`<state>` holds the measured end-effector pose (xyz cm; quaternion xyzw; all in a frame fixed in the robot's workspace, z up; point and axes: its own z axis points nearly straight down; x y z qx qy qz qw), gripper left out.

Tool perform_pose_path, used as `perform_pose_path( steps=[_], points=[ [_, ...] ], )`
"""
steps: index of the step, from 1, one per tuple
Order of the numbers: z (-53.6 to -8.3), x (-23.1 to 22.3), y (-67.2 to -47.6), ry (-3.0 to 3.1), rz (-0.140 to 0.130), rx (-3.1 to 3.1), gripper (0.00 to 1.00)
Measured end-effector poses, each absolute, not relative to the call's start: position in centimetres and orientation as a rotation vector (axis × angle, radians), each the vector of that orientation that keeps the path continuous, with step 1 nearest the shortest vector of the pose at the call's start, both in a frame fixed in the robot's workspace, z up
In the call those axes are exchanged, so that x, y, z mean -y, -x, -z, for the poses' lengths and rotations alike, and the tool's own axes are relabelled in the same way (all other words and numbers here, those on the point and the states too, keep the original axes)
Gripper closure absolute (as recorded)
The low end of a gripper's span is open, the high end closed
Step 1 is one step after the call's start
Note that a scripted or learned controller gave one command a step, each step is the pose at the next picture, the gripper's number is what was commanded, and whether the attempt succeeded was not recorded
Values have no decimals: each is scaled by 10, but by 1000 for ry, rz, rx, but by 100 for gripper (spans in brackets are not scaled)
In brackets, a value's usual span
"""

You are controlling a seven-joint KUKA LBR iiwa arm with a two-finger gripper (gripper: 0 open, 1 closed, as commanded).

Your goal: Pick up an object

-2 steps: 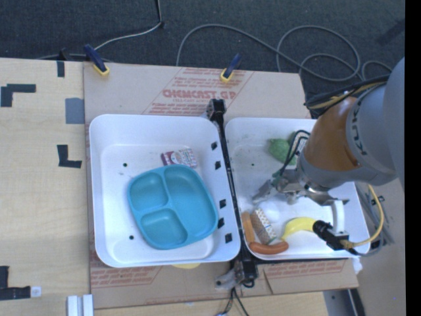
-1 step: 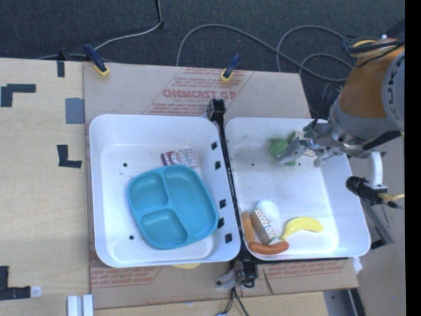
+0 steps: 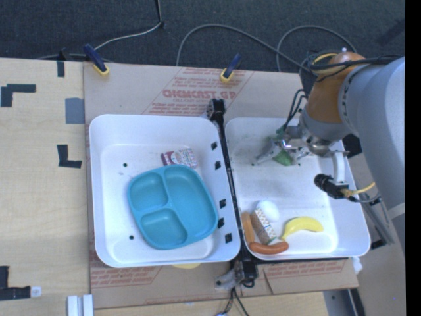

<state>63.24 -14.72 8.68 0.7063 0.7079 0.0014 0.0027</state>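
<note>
One green object (image 3: pixel 285 157) touching fingers (image 3: pixel 270 153), right bin (image 3: pixel 296 183)

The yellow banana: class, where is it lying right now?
The banana lies in the right bin, near its front right corner, just right of the hot dog.

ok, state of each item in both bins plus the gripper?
blue divided plate: flat in left bin, compartments bare
small packet: lying above the plate
banana: lying in right bin
white egg: beside the sausages
sausages: lying at front wall
gripper: low in right bin, by a green object
</note>
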Motion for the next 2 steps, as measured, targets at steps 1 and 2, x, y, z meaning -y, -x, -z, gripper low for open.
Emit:
perform_pose_path(
  steps=[1, 2],
  points=[
    [-85, 144, -665, -2225, 6, -2225, 0],
    [-96, 145, -666, -2217, 5, -2222, 100]
  ],
)
